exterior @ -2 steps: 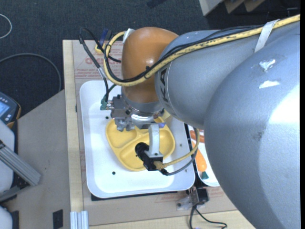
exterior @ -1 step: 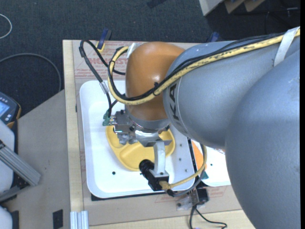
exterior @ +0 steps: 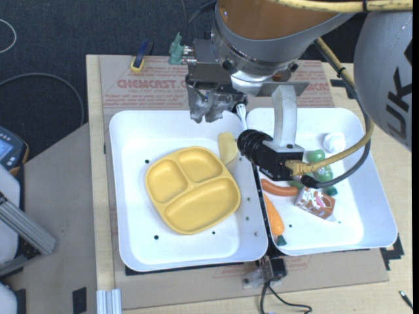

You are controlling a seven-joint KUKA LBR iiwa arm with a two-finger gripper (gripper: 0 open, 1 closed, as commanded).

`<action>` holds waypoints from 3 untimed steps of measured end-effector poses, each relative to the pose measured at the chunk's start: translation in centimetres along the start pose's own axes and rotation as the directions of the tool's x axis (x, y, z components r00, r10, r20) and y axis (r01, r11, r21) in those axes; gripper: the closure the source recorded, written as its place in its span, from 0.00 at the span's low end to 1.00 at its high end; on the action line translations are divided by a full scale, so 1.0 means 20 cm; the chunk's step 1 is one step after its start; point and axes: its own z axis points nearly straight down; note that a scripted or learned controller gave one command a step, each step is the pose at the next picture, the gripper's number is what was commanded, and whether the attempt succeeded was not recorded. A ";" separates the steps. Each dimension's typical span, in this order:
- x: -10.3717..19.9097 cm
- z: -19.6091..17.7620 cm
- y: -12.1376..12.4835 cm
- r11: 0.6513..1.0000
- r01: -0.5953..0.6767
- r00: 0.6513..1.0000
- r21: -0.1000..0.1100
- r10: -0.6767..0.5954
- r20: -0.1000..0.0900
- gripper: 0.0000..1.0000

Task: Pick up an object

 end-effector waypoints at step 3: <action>0.00 0.09 0.22 1.000 -0.001 1.000 -0.001 0.001 0.002 1.00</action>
